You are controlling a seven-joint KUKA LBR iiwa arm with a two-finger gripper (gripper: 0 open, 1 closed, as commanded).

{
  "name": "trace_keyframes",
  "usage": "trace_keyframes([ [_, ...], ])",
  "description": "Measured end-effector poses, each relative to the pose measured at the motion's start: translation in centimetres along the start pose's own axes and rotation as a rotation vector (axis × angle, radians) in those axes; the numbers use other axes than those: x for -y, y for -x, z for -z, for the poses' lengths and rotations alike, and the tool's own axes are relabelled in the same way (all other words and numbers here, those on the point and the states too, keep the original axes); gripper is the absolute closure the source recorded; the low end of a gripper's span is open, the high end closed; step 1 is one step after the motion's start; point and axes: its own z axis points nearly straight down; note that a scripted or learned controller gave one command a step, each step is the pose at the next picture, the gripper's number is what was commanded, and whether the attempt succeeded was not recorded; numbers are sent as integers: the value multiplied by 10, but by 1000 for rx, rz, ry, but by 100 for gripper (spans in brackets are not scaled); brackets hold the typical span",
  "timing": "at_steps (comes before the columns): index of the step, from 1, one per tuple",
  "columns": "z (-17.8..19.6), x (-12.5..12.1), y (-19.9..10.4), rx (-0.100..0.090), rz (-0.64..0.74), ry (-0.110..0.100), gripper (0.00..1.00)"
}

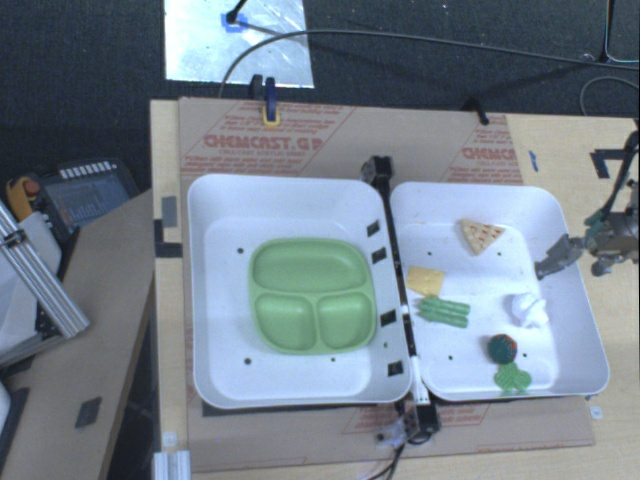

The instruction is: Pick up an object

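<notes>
Objects for picking lie scattered in the right bin: a pizza-slice toy far, yellow block and green piece left, white crumpled item nearest the gripper, which hovers at the right rim; whether it is clenched I cannot tell. The left bin holds a green divided tray.

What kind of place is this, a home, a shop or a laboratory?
Most likely a robotics laboratory: two white bins of toy food on a cardboard-covered bench, a control pendant nearby, and cables across the dark carpet.

Green tray in left bin; gripper at right bin rim.
</notes>
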Motion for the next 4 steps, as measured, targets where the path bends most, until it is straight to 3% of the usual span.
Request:
trace_keyframes([
  [1,5,-2,-1,2,4,10,0],
  [4,-140,0,0,1,2,8,0],
])
